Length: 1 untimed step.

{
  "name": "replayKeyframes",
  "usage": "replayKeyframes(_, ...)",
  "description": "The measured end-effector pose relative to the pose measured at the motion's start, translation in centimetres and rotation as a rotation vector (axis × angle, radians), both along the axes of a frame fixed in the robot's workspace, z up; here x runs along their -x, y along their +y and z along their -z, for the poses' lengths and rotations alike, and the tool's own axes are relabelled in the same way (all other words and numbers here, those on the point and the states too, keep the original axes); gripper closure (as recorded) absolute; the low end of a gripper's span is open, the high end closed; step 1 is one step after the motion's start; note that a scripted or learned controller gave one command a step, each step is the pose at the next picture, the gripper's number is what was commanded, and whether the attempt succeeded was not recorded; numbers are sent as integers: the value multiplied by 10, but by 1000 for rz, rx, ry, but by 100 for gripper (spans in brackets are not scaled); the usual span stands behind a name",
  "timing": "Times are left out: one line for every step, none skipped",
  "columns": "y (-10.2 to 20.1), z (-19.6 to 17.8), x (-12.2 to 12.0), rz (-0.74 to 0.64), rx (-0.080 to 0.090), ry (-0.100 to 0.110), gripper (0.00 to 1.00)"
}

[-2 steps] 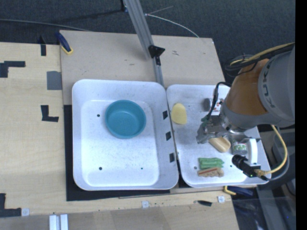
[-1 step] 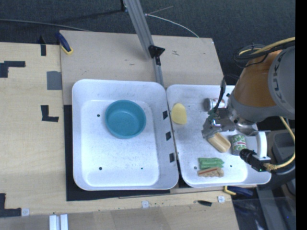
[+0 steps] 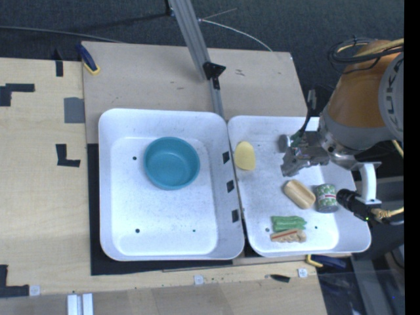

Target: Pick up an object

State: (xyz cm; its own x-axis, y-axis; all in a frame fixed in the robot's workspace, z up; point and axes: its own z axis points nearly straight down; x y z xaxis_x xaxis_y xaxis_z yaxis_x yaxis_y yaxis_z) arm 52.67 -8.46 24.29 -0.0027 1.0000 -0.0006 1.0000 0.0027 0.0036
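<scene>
My gripper (image 3: 289, 155) hangs over the upper middle of the right bin (image 3: 262, 131), its two grey fingers spread apart with nothing between them. A yellow lemon-like piece (image 3: 245, 155) lies to its left near the bin's left wall. Just below the gripper lies a tan bread-roll piece (image 3: 298, 193), with a small green-and-white can (image 3: 326, 198) beside it on the right. A green and orange vegetable toy (image 3: 289, 228) rests near the bin's front edge. A blue bowl (image 3: 172, 162) sits in the left bin (image 3: 118, 195).
A slanted metal pole (image 3: 195, 38) runs down to the gap between the bins. The arm's grey and orange body (image 3: 364, 104) looms over the right bin's far right corner. A black cable and fitting (image 3: 359, 205) sits at the bin's right rim.
</scene>
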Motion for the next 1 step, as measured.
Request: replayKeyframes(61, -4, 8, -5, -2, 5, 100)
